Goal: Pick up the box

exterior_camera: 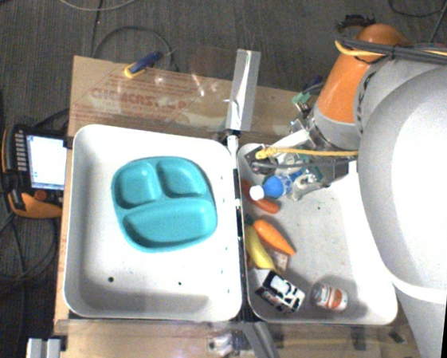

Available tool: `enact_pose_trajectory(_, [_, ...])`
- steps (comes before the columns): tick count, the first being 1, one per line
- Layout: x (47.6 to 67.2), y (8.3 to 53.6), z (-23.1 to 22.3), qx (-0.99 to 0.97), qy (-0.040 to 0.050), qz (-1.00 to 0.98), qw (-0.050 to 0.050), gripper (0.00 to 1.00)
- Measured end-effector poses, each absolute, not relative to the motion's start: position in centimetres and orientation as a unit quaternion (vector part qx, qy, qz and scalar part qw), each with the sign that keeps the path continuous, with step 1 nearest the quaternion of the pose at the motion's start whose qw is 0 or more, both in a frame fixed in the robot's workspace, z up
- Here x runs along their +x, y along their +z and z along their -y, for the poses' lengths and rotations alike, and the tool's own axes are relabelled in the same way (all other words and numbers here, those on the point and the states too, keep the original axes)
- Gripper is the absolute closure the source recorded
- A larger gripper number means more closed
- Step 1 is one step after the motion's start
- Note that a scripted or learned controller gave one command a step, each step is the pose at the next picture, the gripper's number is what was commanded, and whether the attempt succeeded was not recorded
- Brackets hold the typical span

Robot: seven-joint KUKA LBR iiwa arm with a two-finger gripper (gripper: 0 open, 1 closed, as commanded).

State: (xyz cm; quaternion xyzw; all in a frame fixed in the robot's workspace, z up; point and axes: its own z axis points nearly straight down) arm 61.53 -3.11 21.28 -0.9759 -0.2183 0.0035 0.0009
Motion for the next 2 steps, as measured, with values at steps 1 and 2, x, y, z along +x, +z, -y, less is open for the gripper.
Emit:
enact_pose_trajectory(1, [65.1, 20.1, 0.96, -0.984, 0.0035, 0.18, 0.001, 1.0])
enact_pose_trajectory(2, [65.04, 20.75, 1.04, -0.984, 0.0064, 0.181, 0.003, 1.0])
